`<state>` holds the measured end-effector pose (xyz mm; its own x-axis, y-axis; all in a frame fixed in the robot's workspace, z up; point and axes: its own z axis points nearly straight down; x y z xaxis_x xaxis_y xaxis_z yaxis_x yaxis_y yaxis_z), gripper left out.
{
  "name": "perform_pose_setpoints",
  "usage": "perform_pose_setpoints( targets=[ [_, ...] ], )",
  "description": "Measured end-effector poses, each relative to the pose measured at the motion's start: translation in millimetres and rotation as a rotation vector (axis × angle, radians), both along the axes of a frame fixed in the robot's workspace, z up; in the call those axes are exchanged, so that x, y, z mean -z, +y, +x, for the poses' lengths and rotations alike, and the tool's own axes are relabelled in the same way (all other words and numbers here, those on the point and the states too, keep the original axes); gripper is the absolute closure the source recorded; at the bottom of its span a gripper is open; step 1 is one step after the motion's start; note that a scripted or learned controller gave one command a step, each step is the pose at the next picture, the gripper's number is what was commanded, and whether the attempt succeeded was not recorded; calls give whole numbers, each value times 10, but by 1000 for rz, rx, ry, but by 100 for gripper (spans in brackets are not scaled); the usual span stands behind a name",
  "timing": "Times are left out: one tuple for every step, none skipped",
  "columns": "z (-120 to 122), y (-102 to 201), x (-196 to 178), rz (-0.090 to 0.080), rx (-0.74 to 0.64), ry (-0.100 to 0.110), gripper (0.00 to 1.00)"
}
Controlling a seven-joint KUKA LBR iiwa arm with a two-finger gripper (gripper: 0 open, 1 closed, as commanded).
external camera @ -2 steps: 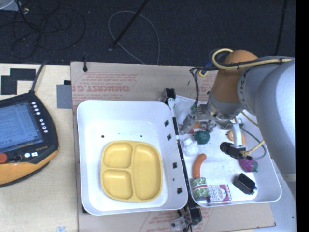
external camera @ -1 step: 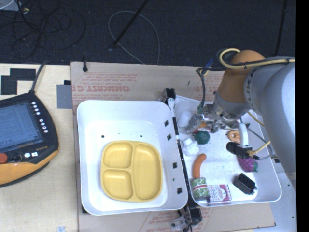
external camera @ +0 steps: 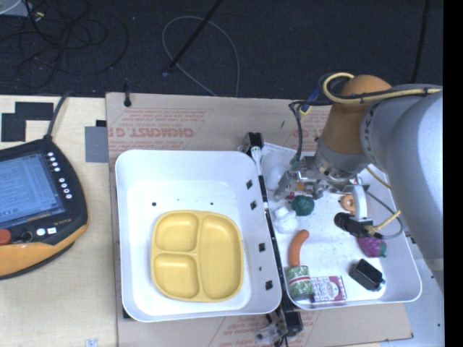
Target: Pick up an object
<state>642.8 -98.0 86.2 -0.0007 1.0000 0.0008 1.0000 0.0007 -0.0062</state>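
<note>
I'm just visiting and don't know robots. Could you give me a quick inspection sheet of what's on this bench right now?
Surface: two shallow white bins side by side, left bin and right bin, on a brown board.
Job's things: in the right bin, an orange sausage-shaped toy, a dark green lump, a purple item, a black block and a small printed carton.
Clutter: a yellow divided tray lies in the left bin.
Gripper: gripper low over the right bin's far end, beside the green lump; nothing seen held.
Cables: loose black cables on the dark floor behind.
Surroundings: a control tablet left of the bins.
</note>
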Motion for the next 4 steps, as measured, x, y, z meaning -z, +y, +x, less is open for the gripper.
perform_pose_setpoints(
  targets=[
    [4, -226, -3, 0, 0, -2, 0],
    [2, -63, 0, 1, -1, -1, 0],
    [1, -59, 0, 0, 0, -1, 0],
    [0, 10, 1, 1, -1, 1, 0]
  ],
)
